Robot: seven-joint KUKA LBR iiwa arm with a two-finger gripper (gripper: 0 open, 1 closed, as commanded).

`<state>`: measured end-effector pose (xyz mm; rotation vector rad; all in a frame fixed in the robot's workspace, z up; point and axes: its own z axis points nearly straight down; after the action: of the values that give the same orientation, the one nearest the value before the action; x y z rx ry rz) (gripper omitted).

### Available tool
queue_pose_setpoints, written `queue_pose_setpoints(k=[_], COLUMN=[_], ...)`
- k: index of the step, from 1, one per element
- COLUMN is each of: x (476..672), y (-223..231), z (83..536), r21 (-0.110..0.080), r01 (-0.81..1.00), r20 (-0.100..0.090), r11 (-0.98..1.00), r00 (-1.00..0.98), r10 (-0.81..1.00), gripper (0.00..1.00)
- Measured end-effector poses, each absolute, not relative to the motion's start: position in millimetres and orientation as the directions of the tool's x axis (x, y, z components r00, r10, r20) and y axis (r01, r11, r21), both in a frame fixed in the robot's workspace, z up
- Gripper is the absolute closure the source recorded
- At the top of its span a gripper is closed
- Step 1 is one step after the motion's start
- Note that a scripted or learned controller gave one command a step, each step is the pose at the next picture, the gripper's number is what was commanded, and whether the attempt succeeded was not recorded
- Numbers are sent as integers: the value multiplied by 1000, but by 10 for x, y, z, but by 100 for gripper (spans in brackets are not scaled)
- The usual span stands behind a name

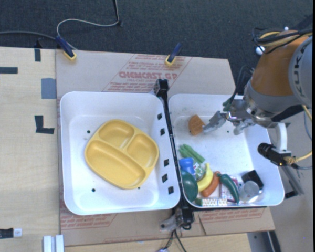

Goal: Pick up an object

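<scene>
Two white bins sit side by side on a cardboard sheet, and the small things are gathered in the right one, where the arm can reach them.

Nearest, along the lower edge of the right bin [236,159], a heap of toy food lies pressed into the bottom corner: green beans [191,153], a blue piece [186,165], a dark green vegetable [189,185], a yellow banana [206,177], an orange-red piece [212,185] and, further right, a black and silver item [250,185] I cannot name. They touch and overlap, so a clean grasp there looks awkward.

To the lower left of centre, the left bin [73,156] holds a yellow divided plate [122,153], lying flat and by itself.

Higher up in the right bin, a small brown lump [196,124] rests apart from the heap, just beside the divider between the bins. Standing alone, it seems the likely object to pick.

The gripper [216,121] hangs just right of that lump, its grey fingers pointing left toward it at a low slant. They appear slightly parted with nothing between them, and the lump lies beyond their tips, not yet enclosed.

Behind, at the right of the frame, the wrist and orange band [275,62] lean in over the bin's far corner.
</scene>
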<state>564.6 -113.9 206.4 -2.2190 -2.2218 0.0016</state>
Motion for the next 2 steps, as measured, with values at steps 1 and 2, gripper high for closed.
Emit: queue_pose_setpoints(k=[1,2], x=[5851,5850], y=[-1003,-1012], z=[856,951], r21=[2,2], r01=[1000,1000], r20=[1,-1], r11=[2,1], r00=[-2,-1], r10=[1000,1000], gripper=[0,100])
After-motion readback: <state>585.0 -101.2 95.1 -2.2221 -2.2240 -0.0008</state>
